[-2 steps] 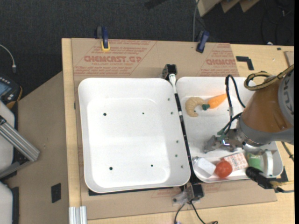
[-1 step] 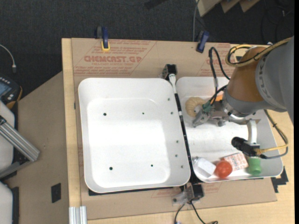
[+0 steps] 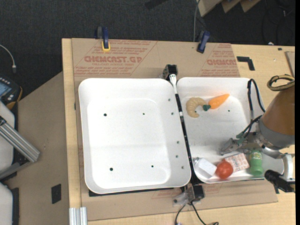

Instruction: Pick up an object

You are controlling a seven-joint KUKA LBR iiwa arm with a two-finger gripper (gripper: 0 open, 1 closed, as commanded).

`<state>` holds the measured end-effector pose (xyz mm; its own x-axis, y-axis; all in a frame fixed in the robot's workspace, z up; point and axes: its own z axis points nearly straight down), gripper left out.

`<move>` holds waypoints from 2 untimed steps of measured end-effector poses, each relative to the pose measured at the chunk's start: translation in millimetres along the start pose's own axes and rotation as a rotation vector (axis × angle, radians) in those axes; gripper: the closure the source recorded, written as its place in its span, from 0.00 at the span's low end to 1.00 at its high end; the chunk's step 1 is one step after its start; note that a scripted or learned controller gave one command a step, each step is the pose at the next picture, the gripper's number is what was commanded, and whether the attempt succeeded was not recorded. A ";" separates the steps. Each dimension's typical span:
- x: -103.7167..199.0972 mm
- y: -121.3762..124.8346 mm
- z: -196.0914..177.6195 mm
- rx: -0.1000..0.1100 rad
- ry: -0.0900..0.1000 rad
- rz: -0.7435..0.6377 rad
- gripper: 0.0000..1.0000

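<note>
Pile of 4 small items sits in the right bin's near corner: red ball, white packet, green bottle, white block, all touching or just beside each other. Gripper hangs just above the pile with nothing visibly between its fingers; open or closed, cannot tell. Best bet: drop straight onto 1 item, likely the packet, not the seam between neighbours; carrot and tan piece sit well apart at the far end.

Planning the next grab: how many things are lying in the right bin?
At least 5: a carrot and a beige curl near the far wall, a white piece, a red ball and a green bottle along the near wall. The arm may hide more.
</note>
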<state>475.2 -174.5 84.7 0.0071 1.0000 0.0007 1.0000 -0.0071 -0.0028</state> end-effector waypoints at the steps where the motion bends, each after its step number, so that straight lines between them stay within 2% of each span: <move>1: 61.3 58.0 0.0 -0.008 0.001 -0.014 0.00; 2: 86.4 105.6 -0.4 -0.008 -0.001 -0.012 0.00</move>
<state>581.4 -88.9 84.9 -0.0045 1.0000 -0.0002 1.0000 0.0045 0.0054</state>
